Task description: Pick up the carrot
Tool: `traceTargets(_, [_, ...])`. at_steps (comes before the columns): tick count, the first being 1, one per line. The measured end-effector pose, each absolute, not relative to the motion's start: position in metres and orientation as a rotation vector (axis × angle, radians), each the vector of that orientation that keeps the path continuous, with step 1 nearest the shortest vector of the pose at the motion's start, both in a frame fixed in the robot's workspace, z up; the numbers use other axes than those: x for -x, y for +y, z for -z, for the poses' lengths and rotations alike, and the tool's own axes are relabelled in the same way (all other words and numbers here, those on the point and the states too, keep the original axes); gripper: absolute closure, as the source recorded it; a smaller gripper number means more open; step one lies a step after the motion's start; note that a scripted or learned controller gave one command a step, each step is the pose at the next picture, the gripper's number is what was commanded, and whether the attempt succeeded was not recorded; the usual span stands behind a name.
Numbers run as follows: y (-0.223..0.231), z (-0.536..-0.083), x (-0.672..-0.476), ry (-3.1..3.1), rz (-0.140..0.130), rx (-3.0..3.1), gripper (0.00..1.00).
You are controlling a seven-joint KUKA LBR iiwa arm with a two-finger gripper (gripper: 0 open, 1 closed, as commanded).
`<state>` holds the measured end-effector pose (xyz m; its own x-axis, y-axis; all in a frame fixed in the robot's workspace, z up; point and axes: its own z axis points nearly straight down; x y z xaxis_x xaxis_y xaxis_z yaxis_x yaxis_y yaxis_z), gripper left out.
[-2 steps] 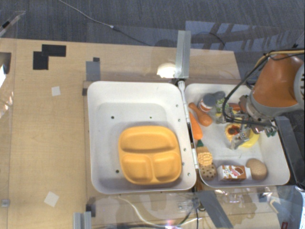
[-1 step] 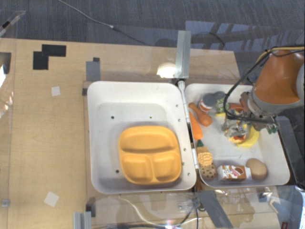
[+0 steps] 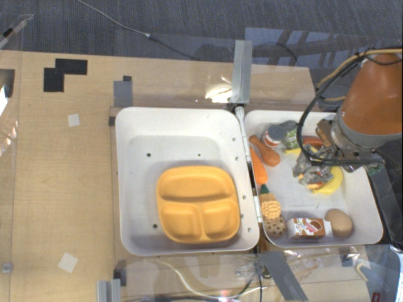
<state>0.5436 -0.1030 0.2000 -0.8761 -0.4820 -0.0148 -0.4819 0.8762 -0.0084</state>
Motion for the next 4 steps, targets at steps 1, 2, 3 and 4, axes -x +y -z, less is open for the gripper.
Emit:
traceTargets(1, [-0.116,-0.143,-0.514,2.91,0.003,1.169,1.0])
traceTargets(2, [-0.085,-0.097,-0.527,2.881,-0.002,1.239,1.0])
traceTargets(3, [-0.163,-0.091,-0.536,2.916,0.014,1.13,1.0])
traceTargets(4, [-0.204,-0.111,-0.663,2.842,0.014,1.304,1.0])
